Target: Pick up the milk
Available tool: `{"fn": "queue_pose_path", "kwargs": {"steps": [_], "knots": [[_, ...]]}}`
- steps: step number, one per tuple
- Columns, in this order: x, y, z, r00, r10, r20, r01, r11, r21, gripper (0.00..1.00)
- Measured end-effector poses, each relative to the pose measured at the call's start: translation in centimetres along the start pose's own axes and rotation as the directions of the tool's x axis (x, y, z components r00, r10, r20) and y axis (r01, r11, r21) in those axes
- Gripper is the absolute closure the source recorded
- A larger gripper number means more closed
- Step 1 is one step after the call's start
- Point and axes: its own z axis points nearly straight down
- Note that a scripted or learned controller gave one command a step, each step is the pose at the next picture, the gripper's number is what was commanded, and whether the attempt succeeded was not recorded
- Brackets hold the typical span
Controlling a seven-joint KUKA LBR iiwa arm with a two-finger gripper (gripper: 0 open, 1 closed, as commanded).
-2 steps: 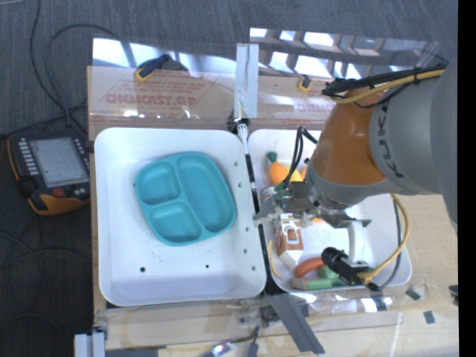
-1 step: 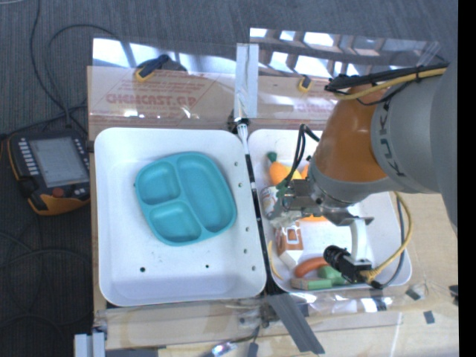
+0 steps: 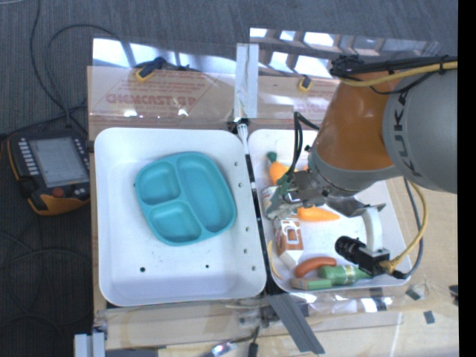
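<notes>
White and brown card, boxy and small: that's the milk (image 3: 289, 238), a little carton sitting on the floor of the right bin (image 3: 393, 199), close to its left wall and roughly midway along it. It's down flat on the plastic, nothing lifting it, so the pick is not done yet. Just above it hangs the gripper (image 3: 286, 197), metal and shiny, low over the bin's left side and near the carton's top end; from this angle the bulk of the wrist covers it and I can't tell whether it's spread or closed, and I see no carton caught in it. My read: the approach is made or nearly so, and the grasp and the lift are both left. Around the carton it's a crowd of toy food, all smooth and rounded: an orange carrot (image 3: 318, 215) just to its right, another orange piece (image 3: 277, 171) nearer the bin's far left corner, a red sausage (image 3: 316, 264) and a green bottle-like thing (image 3: 336, 275) along the near edge. Black cylinder (image 3: 355, 250) beside those, part of the rig by the look. Over in the left bin (image 3: 119, 274), a teal plate (image 3: 184, 196) with three compartments, glossy, lying in the middle.
</notes>
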Motion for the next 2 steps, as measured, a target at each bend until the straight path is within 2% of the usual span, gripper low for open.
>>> {"fn": "queue_pose_path", "kwargs": {"steps": [1,2], "knots": [[-0.85,-0.79,1.87,0.998,-0.058,0.002,0.058,0.998,0.001,1.0],[-0.82,-0.79,1.87,0.998,-0.058,0.001,0.058,0.998,0.001,0.0]]}}
